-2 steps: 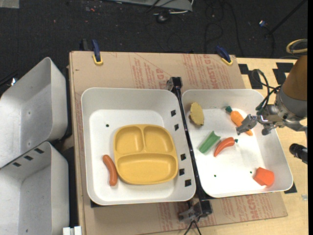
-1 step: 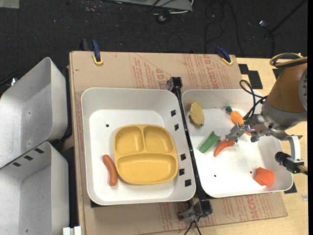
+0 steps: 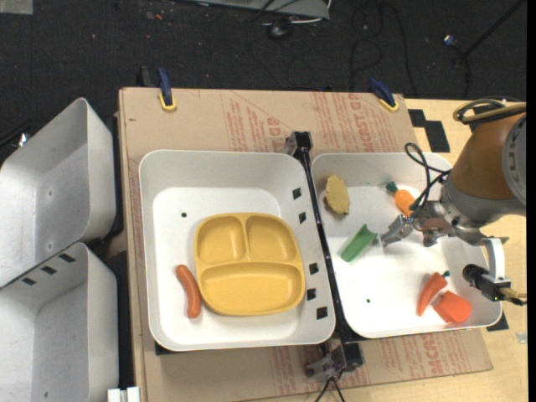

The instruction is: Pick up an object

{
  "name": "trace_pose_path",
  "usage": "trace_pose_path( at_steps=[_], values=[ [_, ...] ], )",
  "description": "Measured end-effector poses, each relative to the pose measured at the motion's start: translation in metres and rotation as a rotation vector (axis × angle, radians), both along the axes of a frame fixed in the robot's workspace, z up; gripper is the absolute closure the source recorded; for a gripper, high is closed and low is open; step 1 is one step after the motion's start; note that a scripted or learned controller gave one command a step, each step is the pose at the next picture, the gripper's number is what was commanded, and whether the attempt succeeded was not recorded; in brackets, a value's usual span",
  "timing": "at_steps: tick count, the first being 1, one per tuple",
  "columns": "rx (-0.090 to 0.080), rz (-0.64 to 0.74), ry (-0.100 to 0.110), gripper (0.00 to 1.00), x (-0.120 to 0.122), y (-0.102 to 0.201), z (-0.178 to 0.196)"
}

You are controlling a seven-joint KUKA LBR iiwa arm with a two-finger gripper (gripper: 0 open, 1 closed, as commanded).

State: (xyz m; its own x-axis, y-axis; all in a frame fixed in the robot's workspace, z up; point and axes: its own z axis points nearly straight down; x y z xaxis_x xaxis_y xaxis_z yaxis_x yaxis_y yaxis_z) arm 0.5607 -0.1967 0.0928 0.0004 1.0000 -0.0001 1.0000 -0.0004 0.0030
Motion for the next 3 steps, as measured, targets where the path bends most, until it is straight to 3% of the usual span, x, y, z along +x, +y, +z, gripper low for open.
trace_pose_path(
  at_steps=[1, 3],
  values=[
    [-0.001, 0.0, 0.001, 1.0, -0.001, 0.0, 0.01],
    [-0.003, 0.003, -0.003, 1.0, 0.003, 0.004, 0.104]
  ],
)
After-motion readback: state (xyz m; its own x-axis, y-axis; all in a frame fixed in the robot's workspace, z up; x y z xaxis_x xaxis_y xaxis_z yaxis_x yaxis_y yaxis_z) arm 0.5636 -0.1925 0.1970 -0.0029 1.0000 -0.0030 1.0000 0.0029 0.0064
